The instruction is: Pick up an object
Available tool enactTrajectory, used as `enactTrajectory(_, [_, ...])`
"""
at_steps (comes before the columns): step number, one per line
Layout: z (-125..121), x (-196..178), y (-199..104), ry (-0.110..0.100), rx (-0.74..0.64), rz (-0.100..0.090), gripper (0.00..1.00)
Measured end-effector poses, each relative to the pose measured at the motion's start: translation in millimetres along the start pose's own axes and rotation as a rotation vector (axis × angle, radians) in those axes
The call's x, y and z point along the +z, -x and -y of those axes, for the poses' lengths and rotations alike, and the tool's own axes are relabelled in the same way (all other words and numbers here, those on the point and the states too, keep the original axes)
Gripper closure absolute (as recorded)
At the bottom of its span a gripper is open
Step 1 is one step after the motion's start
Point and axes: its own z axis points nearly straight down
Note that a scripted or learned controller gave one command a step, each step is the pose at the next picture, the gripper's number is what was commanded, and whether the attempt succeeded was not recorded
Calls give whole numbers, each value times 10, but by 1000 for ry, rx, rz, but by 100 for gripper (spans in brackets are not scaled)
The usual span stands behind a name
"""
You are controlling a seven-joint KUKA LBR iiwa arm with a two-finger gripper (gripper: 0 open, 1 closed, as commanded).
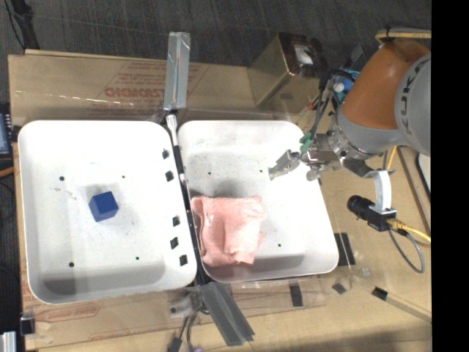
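Approach step, nothing grasped. Hand hovers at upper right of the right bin; can't tell its state. Pink cloth lies lower centre, blue cube in left bin. Next: move over the cloth, descend.

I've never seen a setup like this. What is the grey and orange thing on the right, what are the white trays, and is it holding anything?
It is a robot arm, seen by one camera fixed above the bench and looking down at a slant. At its end is a gripper, a two-finger tool for picking things up. It hovers over the right bin, with nothing visible between its fingers. In that bin lies a crumpled pink cloth. The left bin holds a small blue cube. The arm's job is to pick up one object.
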Motion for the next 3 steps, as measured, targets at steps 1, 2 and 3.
enactTrajectory(1, [-133, 1138, -293, -1, -94, 0, 0])
enactTrajectory(2, [-52, 1476, -267, 2, -172, 0, 0])
enactTrajectory(3, [-56, 1387, -263, -1, -178, 0, 100])
